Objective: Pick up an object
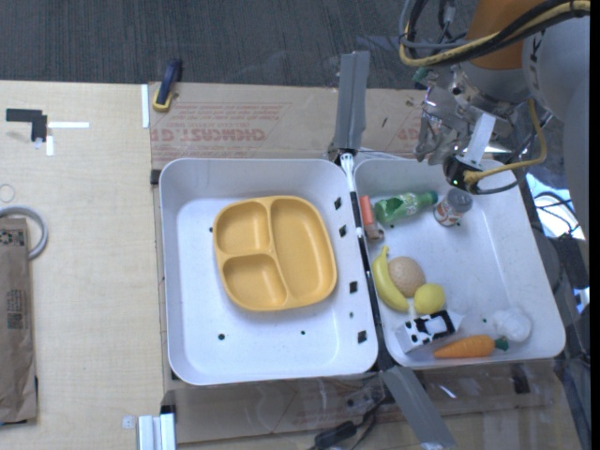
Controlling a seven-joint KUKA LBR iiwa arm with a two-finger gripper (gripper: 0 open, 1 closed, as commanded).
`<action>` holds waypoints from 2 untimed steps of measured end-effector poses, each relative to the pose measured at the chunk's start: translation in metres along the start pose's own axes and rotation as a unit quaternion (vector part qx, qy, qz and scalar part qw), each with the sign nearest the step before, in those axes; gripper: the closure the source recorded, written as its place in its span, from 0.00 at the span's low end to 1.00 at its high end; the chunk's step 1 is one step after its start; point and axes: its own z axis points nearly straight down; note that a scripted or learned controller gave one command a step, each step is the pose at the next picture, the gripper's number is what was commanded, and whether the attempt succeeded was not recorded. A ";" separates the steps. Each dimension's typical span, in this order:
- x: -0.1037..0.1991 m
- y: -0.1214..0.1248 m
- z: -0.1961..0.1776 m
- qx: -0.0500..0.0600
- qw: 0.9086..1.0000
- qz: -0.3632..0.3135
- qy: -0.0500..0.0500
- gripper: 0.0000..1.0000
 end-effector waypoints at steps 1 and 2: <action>-0.001 0.000 -0.008 0.001 1.000 0.000 -0.001 1.00; -0.001 0.001 -0.016 0.001 1.000 0.000 -0.002 1.00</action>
